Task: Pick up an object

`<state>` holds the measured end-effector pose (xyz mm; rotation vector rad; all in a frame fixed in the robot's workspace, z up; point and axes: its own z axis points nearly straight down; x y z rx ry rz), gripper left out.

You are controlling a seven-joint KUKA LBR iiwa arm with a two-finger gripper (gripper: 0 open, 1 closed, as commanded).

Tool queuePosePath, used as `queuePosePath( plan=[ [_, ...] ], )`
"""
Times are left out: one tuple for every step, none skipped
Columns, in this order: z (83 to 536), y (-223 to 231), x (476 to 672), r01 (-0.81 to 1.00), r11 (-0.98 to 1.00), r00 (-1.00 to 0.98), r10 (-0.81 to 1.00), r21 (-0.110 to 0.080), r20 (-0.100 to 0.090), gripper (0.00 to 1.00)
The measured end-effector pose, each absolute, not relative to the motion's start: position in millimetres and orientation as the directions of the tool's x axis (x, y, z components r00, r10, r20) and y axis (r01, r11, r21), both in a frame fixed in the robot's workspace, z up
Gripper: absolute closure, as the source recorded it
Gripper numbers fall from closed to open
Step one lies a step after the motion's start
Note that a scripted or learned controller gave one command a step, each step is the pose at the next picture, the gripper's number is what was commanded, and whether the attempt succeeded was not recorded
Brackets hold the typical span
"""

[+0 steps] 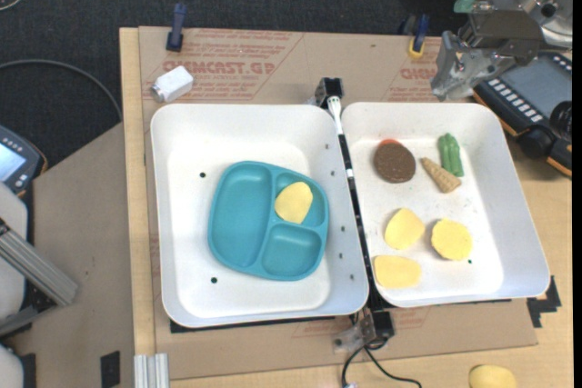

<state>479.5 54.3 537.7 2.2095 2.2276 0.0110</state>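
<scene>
While my two-finger metal gripper [452,77] hangs above the bench beyond the far edge of the right shallow white bin [518,223], its silvery fingers [444,68] pinch nothing and touch nothing; how wide they stand I cannot tell. Nearest below lie a green stick-shaped piece [450,154] and a round brown patty [395,163].

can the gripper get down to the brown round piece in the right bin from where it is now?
Probably yes. The gripper hangs above the right bin's far rim, and the brown round piece lies open from above, with the green piece and cone apart from it.
</scene>
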Motion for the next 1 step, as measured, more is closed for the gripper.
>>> queuePosePath(
  plan=[
    [432.9, 53.0, 478.5, 1.0, -0.002, 0.002, 1.0, -0.012, -0.002, 1.0]
  ],
)
